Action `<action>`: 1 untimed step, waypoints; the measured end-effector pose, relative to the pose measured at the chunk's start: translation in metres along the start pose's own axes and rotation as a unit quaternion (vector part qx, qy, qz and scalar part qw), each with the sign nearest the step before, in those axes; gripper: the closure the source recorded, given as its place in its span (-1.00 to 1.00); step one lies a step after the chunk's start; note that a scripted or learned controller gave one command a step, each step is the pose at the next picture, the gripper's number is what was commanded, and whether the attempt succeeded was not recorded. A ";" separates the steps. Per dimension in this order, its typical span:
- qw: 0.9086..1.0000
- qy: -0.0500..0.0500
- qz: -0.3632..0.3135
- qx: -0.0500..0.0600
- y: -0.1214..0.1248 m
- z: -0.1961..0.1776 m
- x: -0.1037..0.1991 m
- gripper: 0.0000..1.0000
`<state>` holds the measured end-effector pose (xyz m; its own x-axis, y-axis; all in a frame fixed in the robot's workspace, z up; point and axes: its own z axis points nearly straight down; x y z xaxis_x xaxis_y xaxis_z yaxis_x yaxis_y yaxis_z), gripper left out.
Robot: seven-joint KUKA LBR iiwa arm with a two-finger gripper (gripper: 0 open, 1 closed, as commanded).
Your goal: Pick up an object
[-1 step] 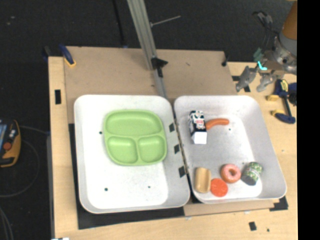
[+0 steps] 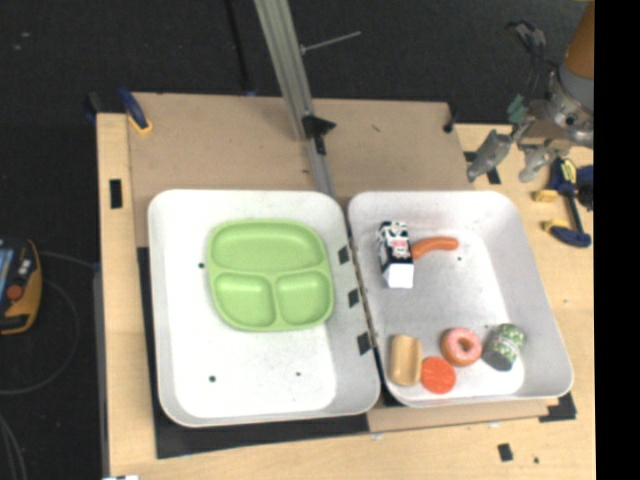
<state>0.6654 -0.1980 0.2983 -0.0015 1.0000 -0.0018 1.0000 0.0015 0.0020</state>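
Your end effector (image 2: pixel 520 138) hangs over the bench (image 2: pixel 400 148) past the far right corner of the right bin (image 2: pixel 530 268), well apart from everything in it, so nothing is grasped; whether it is spread or pressed together, you cannot tell. Your candidates lie in that bin: a small carton (image 2: pixel 396 253) touching a hot dog (image 2: pixel 436 245) at the far end, then a bread roll (image 2: pixel 404 359), tomato (image 2: pixel 437 375), donut (image 2: pixel 461 346) and a greenish ball (image 2: pixel 503 346) clustered along the near wall. The left bin (image 2: pixel 180 368) carries a green divided plate (image 2: pixel 270 274).
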 end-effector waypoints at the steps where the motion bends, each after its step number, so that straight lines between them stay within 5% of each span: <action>1: 1.000 0.000 -0.001 0.002 0.001 0.043 0.004 -1.00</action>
<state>0.6670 -0.1940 0.2551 -0.0025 1.0000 -0.0019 1.0000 0.0025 -0.0013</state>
